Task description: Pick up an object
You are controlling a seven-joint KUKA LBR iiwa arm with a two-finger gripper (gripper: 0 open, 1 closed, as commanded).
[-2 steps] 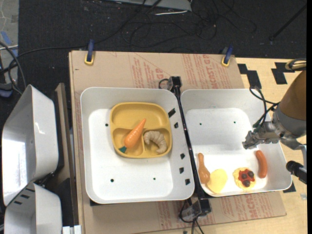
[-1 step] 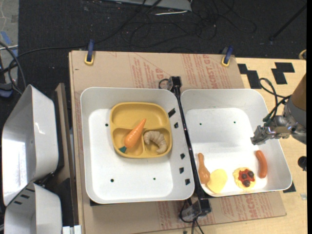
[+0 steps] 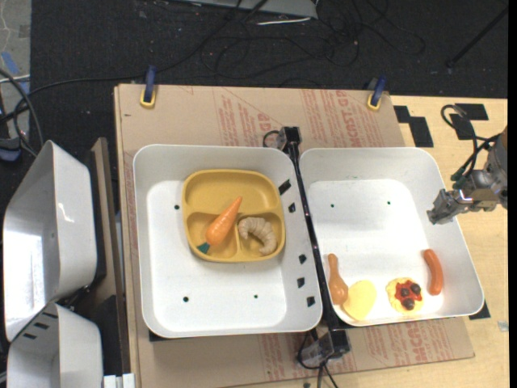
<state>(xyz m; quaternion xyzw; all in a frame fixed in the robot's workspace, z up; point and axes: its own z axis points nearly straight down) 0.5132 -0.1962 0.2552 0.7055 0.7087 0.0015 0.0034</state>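
A yellow divided plate [image 3: 202, 191] lies in the left bin [image 3: 161, 297] and holds an orange carrot [image 3: 223, 221] and a pale shrimp [image 3: 259, 233]. Along the right bin's [image 3: 371, 200] front edge lie an orange drumstick-like piece [image 3: 335, 278], a yellow disc [image 3: 360, 297], a small yellow pizza with red and dark toppings [image 3: 405, 293] and an orange-red sausage [image 3: 434, 271]. My gripper [image 3: 443, 208] sits at the right bin's right rim, above and behind the sausage, with nothing seen in it.
Both white bins rest on a cardboard-covered bench [image 3: 242, 111] held by two yellow clamps [image 3: 148, 95] at the back. White containers [image 3: 48, 217] stand at the far left. Cables cross the dark floor behind the bench.
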